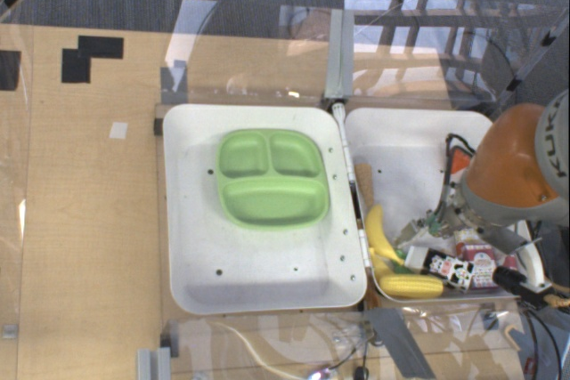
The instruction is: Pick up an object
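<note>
Your gripper (pixel 434 225) hangs low in the right bin (pixel 401 147), under the arm's orange band (pixel 509 166), and you cannot tell from this angle how it is set or whether it has anything. Just to its left lies a banana (pixel 380 238), and below it, toward the bin's near wall, lie a corn cob (pixel 410 286), a black-and-white patterned item (pixel 448 270) and a small red-and-white box (pixel 481 267), all crowded close. Well off to its left, the left bin (pixel 191 280) holds a green divided plate (pixel 272 178).
</note>
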`<state>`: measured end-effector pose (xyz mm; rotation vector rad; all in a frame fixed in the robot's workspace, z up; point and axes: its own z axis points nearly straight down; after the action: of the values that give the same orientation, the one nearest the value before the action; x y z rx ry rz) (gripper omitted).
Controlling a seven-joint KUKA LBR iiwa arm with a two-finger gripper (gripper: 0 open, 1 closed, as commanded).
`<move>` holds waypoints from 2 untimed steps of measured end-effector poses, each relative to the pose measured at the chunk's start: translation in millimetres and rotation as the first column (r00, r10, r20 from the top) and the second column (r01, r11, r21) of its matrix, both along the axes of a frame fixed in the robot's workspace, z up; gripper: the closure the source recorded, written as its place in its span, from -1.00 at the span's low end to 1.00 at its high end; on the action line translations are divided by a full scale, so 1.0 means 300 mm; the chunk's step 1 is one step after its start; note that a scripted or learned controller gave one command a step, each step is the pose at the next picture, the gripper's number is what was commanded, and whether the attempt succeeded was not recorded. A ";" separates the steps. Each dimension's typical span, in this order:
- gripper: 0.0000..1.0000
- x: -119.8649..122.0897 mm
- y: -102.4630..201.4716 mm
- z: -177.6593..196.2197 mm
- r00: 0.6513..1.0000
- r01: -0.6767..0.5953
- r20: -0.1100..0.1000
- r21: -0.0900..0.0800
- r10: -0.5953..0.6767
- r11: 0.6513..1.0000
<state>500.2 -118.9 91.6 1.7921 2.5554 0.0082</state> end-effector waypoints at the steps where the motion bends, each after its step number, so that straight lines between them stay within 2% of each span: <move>1: -1.00 0.293 -0.096 -0.007 0.978 0.210 -0.007 0.008 -0.210 0.978; 2: -1.00 0.007 -0.268 -0.003 1.000 -0.023 -0.007 0.002 0.023 1.000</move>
<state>502.2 -199.2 90.6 1.7667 2.5813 0.0055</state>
